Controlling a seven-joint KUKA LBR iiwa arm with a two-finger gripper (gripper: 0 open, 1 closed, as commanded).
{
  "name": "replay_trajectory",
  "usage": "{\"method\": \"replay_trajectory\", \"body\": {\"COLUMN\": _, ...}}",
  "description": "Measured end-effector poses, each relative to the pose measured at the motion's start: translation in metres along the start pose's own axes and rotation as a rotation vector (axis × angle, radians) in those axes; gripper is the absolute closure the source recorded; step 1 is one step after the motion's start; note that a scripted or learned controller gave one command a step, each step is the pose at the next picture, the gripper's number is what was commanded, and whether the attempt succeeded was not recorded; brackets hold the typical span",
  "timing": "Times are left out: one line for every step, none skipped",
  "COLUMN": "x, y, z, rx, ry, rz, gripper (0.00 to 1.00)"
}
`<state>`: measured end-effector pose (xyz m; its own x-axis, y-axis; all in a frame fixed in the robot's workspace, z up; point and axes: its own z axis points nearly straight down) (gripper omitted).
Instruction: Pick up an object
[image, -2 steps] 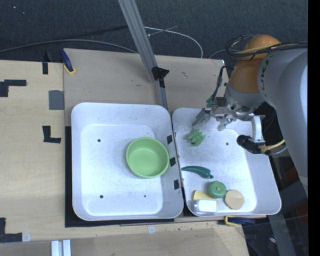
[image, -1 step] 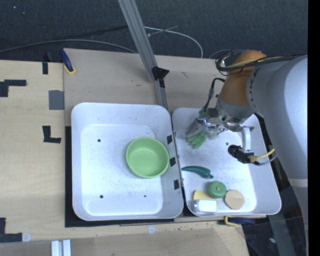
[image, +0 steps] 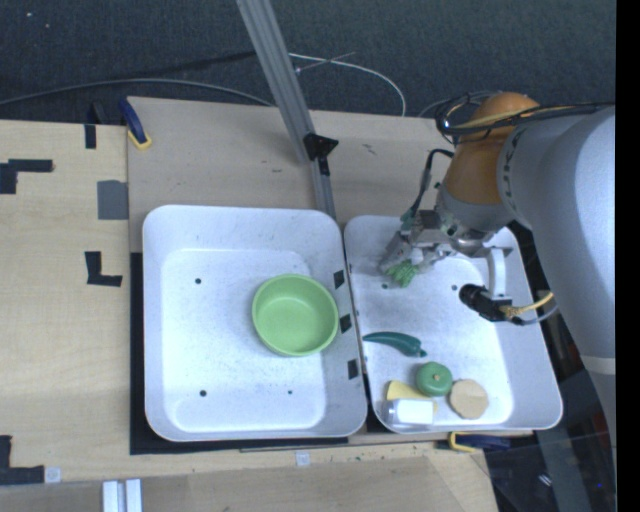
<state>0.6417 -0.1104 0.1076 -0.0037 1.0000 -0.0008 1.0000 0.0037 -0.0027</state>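
Two white bins are set side by side on the bench. In the left bin (image: 180, 330) a green bowl (image: 295, 314) lies alone. The arm (image: 560, 200) is reached into the right bin (image: 520, 390) at its upper left part, w/ the gripper (image: 408, 262) low over a small green piece (image: 402, 274). Whether it is clamped on this piece cannot be told; the view is too blurred there. Other candidates lie near the bin's front: a dark green pepper (image: 396, 342), a green round thing (image: 434, 378), a tan disc (image: 468, 399), a yellow-white block (image: 410, 403). For a good pick, the piece should prob. be centred under the gripper before any lift, and the lift kept straight, away from the bin wall.
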Motion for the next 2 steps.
{"method": "replay_trajectory", "body": {"x": -0.004, "y": 0.009, "z": -0.057, "rx": -0.007, "ry": 0.000, "rz": 0.002, "gripper": 1.00}}
{"method": "replay_trajectory", "body": {"x": 0.001, "y": 0.005, "z": -0.102, "rx": -0.005, "ry": 0.001, "rz": 0.001, "gripper": 1.00}}
